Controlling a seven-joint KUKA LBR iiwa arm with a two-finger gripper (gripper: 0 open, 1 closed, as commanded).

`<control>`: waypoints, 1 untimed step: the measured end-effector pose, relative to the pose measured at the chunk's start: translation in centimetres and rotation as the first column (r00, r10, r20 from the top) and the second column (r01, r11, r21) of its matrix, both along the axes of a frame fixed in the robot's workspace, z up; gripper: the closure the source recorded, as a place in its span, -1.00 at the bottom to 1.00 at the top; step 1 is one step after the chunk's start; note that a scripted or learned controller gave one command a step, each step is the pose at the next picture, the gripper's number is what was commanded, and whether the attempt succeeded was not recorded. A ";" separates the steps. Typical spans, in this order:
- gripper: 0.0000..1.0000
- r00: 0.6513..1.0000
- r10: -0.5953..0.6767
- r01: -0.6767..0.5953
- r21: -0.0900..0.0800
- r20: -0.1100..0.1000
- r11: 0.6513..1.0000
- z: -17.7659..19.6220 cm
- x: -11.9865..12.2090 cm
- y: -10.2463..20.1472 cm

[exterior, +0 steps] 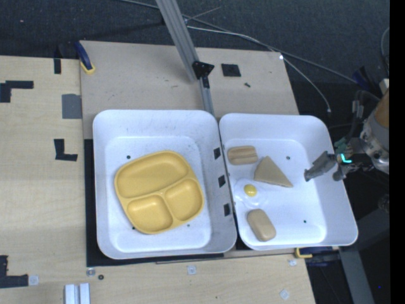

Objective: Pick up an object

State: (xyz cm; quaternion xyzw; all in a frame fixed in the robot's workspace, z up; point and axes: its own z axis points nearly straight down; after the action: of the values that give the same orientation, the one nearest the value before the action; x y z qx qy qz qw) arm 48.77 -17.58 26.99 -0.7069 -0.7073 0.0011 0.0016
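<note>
Camera view, slanted down on two white bins side by side. Left bin [107,132]: yellow three-compartment tray [159,190]. Right bin [316,128]: tan oblong block [242,154] near top left, tan wedge [272,172] just beside it, fried-egg toy [250,192] below, tan bread-roll shape [261,225] lowest. Gripper [324,166] over right rim, gripping nothing; open or closed, cannot tell.

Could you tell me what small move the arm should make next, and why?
Probably move the gripper left, over the tan wedge. The gripper sits near the right bin's right edge with nothing between its fingers, and the wedge looks like the nearest item.
</note>
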 end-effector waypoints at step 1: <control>-1.00 1.000 0.000 0.000 -0.001 0.003 1.000 0.1 0.1 0.0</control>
State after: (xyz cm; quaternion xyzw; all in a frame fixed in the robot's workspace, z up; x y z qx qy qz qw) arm 48.84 -17.59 27.08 -0.7068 -0.7074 0.0004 0.0003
